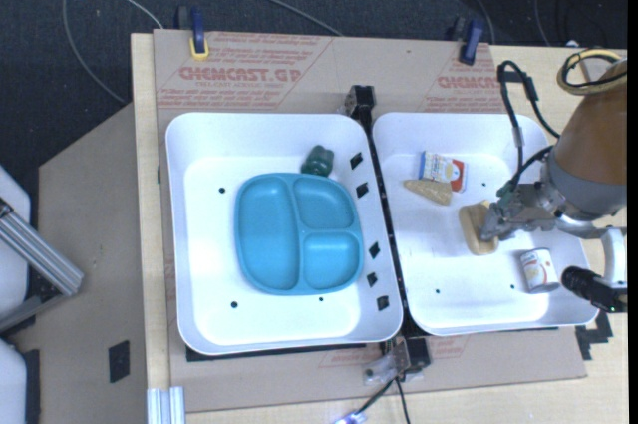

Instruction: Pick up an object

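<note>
**Gripper down in the right bin, over a tan object**

The grey arm with its orange band [598, 128] reaches in from three o'clock, and its two-finger gripper [495, 224] sits low in the right white shallow bin [439, 307], directly on the tan, rounded, wooden-looking piece [478, 230] lying near the bin's centre. The dark gripper body covers that piece's right side, so whether the jaws are apart, together or clamped on it cannot be told from this slanted view.

Other loose things share the same bin: a small white carton with blue and red print [443, 170] toward twelve o'clock, a pale beige wedge-shaped item [428, 190] touching the carton's lower left edge, and a small white cylindrical container with a brownish label [538, 269] toward five o'clock, near the gripper.

The left white shallow bin [199, 212] holds a blue plastic plate with three compartments [297, 232] (roughly central), and a small dark green rounded object [318, 160] just beside the plate's rim at twelve o'clock.
</note>
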Available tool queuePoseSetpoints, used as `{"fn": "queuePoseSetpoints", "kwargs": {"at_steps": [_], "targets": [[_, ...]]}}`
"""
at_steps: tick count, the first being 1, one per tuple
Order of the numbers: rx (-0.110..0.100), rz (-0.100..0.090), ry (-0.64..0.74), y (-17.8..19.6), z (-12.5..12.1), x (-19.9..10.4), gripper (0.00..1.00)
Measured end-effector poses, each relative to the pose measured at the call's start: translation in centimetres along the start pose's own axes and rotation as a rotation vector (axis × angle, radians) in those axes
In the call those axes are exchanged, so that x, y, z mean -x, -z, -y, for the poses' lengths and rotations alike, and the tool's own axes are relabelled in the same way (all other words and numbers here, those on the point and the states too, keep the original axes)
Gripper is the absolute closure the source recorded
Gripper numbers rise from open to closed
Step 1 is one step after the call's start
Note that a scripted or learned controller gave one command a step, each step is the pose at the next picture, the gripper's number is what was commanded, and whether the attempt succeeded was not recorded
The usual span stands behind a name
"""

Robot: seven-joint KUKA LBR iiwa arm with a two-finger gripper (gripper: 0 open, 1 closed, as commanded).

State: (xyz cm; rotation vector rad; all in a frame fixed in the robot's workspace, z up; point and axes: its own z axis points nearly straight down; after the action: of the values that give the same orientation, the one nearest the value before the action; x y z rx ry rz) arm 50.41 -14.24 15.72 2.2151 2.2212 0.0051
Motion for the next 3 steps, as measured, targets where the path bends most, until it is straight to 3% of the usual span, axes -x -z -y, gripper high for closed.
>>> {"fn": "queuePoseSetpoints", "kwargs": {"at_steps": [1,3], "targets": [[0.001,0.000,-0.001,5.4,-0.2,0.0,1.00],[-0.003,-0.004,0.005,7.1,-5.5,-10.8,1.00]]}}
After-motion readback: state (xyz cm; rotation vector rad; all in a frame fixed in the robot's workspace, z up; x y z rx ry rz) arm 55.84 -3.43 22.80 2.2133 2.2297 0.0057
